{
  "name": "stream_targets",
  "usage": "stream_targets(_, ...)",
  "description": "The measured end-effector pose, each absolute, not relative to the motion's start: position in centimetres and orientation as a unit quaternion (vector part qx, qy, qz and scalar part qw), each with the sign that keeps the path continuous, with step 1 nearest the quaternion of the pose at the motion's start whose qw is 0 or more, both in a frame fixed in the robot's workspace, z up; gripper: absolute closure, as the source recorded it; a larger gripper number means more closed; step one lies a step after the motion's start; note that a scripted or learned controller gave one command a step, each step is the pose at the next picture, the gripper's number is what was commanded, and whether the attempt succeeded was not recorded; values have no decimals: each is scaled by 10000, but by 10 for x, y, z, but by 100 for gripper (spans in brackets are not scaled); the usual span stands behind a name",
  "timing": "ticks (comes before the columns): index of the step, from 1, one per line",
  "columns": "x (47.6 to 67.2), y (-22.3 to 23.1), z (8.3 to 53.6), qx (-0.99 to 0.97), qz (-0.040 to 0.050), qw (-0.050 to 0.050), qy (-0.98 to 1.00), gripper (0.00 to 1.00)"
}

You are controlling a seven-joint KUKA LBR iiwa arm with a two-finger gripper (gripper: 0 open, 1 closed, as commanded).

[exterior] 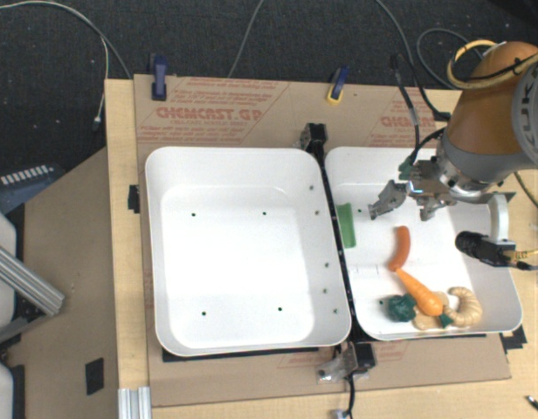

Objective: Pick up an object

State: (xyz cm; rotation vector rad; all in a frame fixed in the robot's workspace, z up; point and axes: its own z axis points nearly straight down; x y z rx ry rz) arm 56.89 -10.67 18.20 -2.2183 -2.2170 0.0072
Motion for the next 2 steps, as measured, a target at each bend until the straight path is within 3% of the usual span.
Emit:
stream_targets(1, 571, -107, 186, -7071, -2, -1, -7071, 0)
stream_targets(2, 568, -100, 125, -7069, 15, 20, -7073, 0)
